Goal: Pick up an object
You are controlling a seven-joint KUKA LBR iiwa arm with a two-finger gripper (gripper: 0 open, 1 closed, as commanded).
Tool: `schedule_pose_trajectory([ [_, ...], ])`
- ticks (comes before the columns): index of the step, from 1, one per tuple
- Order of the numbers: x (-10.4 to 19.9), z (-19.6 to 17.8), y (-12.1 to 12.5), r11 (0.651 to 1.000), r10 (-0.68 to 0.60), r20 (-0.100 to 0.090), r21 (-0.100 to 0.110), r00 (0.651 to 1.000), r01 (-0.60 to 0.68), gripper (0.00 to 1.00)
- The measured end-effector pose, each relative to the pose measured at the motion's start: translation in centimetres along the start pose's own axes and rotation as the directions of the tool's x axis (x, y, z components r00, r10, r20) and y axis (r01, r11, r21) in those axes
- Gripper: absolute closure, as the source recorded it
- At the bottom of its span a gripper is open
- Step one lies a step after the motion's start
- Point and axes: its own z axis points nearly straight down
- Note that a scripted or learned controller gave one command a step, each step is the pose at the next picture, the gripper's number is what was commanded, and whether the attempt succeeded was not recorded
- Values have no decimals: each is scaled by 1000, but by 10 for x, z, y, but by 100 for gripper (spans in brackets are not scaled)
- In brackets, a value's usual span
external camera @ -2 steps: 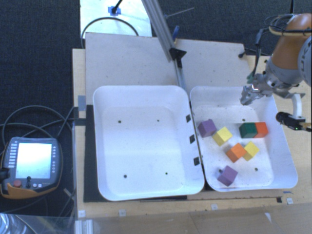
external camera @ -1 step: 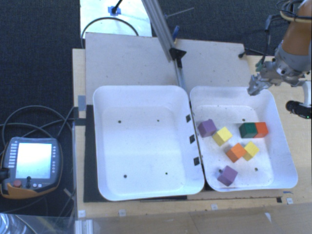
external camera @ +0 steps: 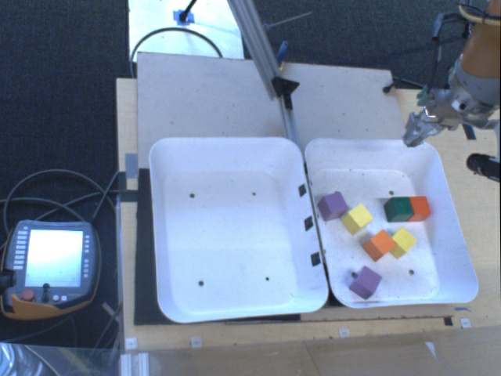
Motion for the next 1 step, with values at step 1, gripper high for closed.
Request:
schedule_pose_trajectory([
  [1, 51, 9, -15, 1000, -4, -3, 5, 1000, 4, 100],
])
